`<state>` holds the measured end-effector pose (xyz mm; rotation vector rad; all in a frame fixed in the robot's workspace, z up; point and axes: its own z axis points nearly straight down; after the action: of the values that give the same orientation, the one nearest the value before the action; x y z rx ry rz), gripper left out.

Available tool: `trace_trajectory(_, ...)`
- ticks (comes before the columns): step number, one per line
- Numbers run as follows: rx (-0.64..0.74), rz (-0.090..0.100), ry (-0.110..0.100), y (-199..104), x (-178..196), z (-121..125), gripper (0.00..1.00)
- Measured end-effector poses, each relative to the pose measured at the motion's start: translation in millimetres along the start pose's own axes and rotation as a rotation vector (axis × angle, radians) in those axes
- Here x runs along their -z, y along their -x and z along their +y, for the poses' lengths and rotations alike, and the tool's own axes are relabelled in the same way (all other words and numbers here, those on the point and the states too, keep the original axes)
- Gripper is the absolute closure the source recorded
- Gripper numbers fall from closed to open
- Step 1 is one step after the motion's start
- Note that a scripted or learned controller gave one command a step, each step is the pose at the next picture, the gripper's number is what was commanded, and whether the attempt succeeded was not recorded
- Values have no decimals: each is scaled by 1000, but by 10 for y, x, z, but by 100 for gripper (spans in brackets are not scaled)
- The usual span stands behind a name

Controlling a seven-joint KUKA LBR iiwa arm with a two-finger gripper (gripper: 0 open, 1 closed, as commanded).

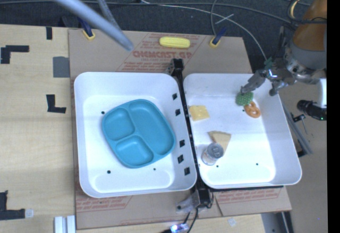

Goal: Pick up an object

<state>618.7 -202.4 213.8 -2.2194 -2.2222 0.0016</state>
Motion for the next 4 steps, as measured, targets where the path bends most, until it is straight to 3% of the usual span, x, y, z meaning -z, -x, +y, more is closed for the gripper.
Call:
trace_trajectory(2,0,-1,-1,137,-1177,-73,0)
trace_trajectory(3,2,-5,9,136,-1248,-41,0)
trace_trajectory(4,3,-10,16,146,-1125,-26,100)
